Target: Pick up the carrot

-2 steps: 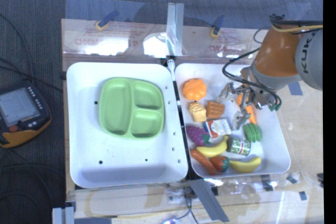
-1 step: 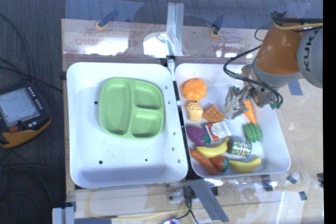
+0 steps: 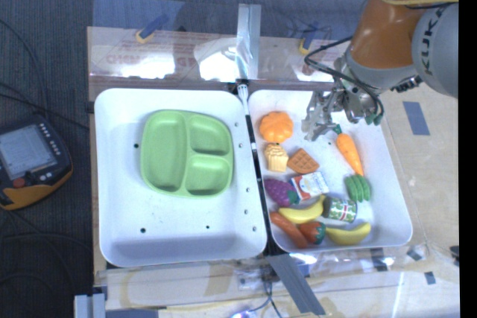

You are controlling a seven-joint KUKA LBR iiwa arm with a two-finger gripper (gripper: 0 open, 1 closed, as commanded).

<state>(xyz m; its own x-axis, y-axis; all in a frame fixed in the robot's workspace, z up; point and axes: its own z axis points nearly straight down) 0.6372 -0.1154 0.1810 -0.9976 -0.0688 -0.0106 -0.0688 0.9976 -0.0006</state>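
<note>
Low in the frame, bananas point(image 3: 302, 213) and a can point(image 3: 340, 210) crowd the right bin's point(image 3: 393, 194) front. Above them the carrot point(image 3: 349, 151) lies untouched by the right wall. My jaws point(image 3: 322, 121) hover just upper left of it; I cannot tell their state, so grasping remains.

The arm point(image 3: 406, 18) is running off the right edge, so only its orange band and some grey casing are showing. Its wrist is covering the far corner of the right bin point(image 3: 395, 190). The gripper point(image 3: 322, 123) is hanging over that bin — its fingers are blurring into a grey tangle, too small to read. At the near end, the red piece point(image 3: 292, 229) is lying half buried under the banana point(image 3: 302, 213) (what it is, hard to tell).
</note>
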